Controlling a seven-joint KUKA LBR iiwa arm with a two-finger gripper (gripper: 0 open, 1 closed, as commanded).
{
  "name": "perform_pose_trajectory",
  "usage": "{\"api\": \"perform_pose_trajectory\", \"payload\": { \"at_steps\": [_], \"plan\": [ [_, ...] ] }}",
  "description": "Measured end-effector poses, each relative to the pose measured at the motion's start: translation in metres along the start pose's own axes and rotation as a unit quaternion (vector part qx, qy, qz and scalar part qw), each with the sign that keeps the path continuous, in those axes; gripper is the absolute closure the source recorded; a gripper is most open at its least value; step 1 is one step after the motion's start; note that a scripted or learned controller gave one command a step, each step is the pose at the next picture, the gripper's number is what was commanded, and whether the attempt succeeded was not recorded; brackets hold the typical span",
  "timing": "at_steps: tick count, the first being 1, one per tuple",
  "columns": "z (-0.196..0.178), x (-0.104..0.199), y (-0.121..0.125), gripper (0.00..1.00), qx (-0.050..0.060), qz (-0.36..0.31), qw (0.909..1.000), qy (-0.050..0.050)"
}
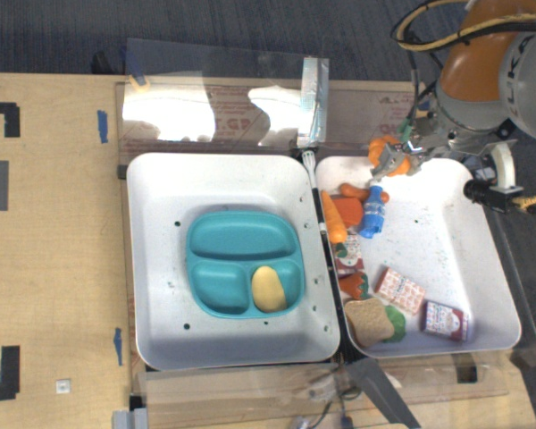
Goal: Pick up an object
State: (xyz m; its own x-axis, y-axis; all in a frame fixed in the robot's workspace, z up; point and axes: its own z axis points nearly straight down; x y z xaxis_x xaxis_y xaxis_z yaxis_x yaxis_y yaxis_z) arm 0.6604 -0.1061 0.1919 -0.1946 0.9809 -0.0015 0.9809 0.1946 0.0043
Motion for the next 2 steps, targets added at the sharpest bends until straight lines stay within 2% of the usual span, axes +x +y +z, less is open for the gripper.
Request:
{"api": "perform_pose_trajectory", "payload": {
  "at_steps": [1, 2],
  "plan": [
    [0.0066, 0.0584, -0.0046, 1.0, 0.002, -0.086, 0.9963, 0.001],
    [0.0069, 0.0665, 0.0, 1.0, 0.001, -0.038, 0.9993, 0.001]
  ]
}}
